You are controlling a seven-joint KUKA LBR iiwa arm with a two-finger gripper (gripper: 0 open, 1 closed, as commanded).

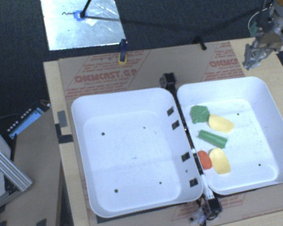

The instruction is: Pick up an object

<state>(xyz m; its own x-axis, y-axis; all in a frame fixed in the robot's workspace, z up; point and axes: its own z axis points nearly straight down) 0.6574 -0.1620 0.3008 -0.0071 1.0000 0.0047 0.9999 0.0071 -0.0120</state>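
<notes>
Cardboard-covered worktop [97,71] w/ two shallow white plastic bins; the left bin [131,148] is bare, and the right bin [262,133] has all the pieces bunched near its left wall: a dark green block [200,112], two yellow lumps [221,123] [219,161], a green stick [212,138] and a small red-orange piece [205,160]. The arm's gripper [252,57] hangs beyond the right bin's far corner, well apart from them, carrying nothing; can't tell if it's open or closed. So nothing's picked yet, approach, descent, grasp & lift all remain, imo.

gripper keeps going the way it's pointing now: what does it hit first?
Likely the cardboard sheet on the bench, just outside the right bin's far corner: the gripper points down and slightly left there. Depth is unclear.
</notes>
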